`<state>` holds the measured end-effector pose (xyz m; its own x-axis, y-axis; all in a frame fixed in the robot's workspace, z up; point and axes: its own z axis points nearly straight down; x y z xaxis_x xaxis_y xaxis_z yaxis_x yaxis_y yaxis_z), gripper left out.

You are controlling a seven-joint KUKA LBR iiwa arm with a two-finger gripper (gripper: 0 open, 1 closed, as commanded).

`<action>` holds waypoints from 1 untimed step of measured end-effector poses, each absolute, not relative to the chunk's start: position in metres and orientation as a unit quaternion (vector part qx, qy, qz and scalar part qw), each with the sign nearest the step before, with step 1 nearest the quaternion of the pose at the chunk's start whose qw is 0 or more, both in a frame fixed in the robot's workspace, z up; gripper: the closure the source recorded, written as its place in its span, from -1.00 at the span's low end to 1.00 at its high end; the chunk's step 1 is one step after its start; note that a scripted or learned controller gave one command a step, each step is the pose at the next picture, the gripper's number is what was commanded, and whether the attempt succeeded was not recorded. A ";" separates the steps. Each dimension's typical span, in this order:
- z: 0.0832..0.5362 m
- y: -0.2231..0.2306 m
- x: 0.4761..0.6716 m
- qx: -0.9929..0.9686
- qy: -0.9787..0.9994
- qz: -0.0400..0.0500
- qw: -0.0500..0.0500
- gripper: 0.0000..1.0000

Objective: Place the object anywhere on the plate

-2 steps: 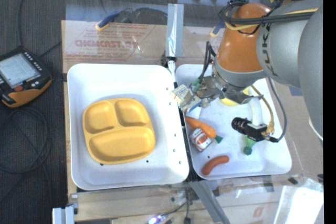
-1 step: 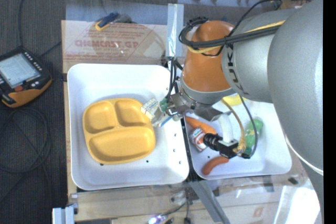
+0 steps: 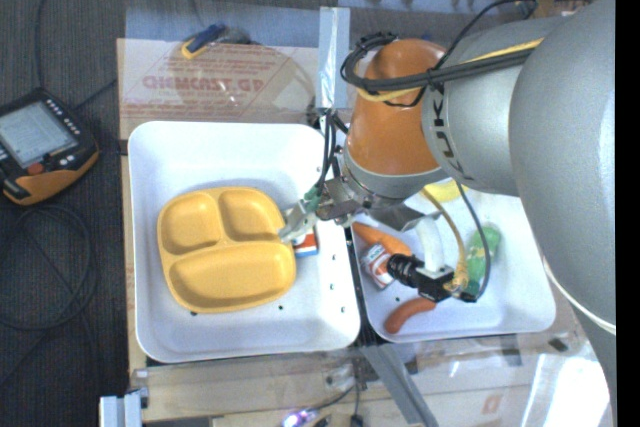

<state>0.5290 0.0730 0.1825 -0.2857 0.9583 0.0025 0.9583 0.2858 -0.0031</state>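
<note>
A yellow plate [image 3: 225,250] with three compartments lies in the left bin [image 3: 200,140]. My gripper [image 3: 299,223] hangs over the plate's right rim, close to the wall between the two bins. A small white, red and blue object [image 3: 308,244] sits just under the gripper tip, beside the plate's right edge. I cannot tell whether the object rests on the bin floor or is held. The orange wrist band [image 3: 395,120] and the grey arm cover much of the right bin.
The right bin [image 3: 520,315] holds an orange carrot-like piece [image 3: 383,236], a red and white can [image 3: 377,263], a reddish sausage [image 3: 408,315], a green item [image 3: 482,253] and a yellow item [image 3: 445,190]. A pendant [image 3: 40,143] lies left of the bench.
</note>
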 end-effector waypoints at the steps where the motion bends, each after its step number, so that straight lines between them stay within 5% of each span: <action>1: 0.182 0.073 0.529 -0.598 -0.802 0.000 0.002 -1.00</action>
<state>0.5290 0.0730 0.1825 -0.2858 0.9583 0.0025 0.9583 0.2858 -0.0031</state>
